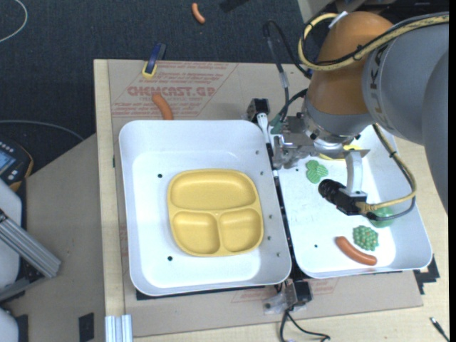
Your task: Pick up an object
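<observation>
Robot arm reaching in from 3 o'clock over two white bins. The gripper (pixel 288 147) hangs at 11 o'clock of the right bin (pixel 313 258), near the wall it shares with the left bin (pixel 135 191). Whether it is open or closed cannot be told, and nothing visibly sits in it. A green leaf (pixel 316 170) lies just beside it, a sausage (pixel 355 250) and a green cluster (pixel 365 237) at 5 o'clock. A yellow plate (pixel 212 211) fills the left bin's middle. The pick looks not yet made, with grasp and lift both remaining.

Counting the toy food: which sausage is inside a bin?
The sausage in the right bin, beside the broccoli; the other two lie outside, on the cardboard and the floor.
</observation>
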`<state>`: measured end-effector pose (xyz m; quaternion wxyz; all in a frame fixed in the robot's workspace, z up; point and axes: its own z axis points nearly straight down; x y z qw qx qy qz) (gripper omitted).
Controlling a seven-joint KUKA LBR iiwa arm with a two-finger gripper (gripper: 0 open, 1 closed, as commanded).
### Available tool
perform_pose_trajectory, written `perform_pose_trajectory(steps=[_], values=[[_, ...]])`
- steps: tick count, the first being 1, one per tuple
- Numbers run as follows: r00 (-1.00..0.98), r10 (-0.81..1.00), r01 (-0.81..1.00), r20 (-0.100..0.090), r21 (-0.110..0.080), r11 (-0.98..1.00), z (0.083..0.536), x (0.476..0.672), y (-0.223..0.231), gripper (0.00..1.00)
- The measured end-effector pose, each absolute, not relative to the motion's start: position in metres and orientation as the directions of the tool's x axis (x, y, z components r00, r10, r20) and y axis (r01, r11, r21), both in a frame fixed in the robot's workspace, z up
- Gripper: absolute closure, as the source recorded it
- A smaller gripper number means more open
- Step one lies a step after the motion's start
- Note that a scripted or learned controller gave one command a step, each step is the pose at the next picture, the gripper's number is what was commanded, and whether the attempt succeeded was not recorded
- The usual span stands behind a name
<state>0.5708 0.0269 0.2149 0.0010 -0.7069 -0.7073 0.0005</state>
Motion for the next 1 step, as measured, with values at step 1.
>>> perform_pose_trajectory(steps=[1], values=[[-0.001, 1.000, 1.000, 0.000, 0.001, 0.001, 0.2189, 0.5775, 0.0255, 1.00]])
